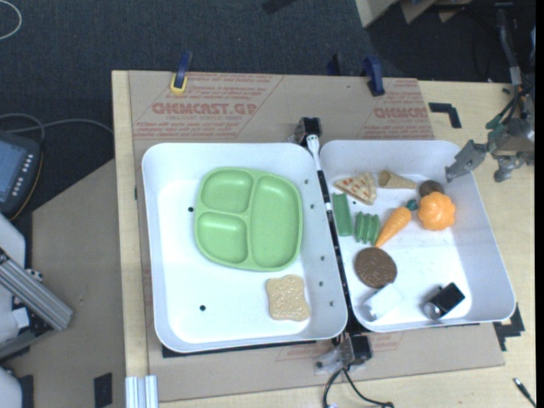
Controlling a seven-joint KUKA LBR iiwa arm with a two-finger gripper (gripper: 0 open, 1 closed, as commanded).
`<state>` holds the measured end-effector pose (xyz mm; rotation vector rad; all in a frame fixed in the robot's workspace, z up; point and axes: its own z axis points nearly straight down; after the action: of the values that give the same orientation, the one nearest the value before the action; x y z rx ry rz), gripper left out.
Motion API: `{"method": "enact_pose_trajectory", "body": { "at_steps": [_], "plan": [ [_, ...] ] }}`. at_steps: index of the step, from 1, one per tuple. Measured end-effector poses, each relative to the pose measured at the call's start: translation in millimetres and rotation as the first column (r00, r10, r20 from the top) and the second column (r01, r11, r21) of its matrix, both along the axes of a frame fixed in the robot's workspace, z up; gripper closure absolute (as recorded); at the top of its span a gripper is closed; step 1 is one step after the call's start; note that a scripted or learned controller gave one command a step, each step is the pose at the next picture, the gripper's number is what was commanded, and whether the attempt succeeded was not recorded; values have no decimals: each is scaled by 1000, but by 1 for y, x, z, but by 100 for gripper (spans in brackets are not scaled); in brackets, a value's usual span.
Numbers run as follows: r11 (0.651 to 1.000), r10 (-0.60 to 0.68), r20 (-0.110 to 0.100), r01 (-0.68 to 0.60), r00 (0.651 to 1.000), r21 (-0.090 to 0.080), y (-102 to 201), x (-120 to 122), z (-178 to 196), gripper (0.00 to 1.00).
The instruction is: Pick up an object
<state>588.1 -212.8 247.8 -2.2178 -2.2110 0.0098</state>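
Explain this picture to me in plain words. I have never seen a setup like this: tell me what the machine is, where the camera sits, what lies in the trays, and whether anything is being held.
This is one camera fixed above a bench, looking down at a slant. The machine is a robot arm reaching in from the right; its pincer hangs over the right bin's far right edge, with nothing visible between its fingers, which look spread apart.

Two shallow white bins sit side by side. The left bin holds a green divided plate and, nearer the camera, a slice of toast. The right bin holds toy food: a sandwich wedge, green bean pieces, a carrot, an orange fruit, a brown round cookie, plus a small black object and a white item.

Its job is to pick one object up; that has not happened yet.
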Motion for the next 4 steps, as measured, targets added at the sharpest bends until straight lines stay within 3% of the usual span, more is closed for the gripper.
{"method": "enact_pose_trajectory", "body": {
  "at_steps": [1,3,4],
  "plan": [
    [1000,3,12,-3,1000,-3,0,3,7,0],
    [1000,4,4,-4,1000,0,0,7,-119,0],
    [1000,4,11,-4,1000,0,1,9,-162,0]
  ]
}}
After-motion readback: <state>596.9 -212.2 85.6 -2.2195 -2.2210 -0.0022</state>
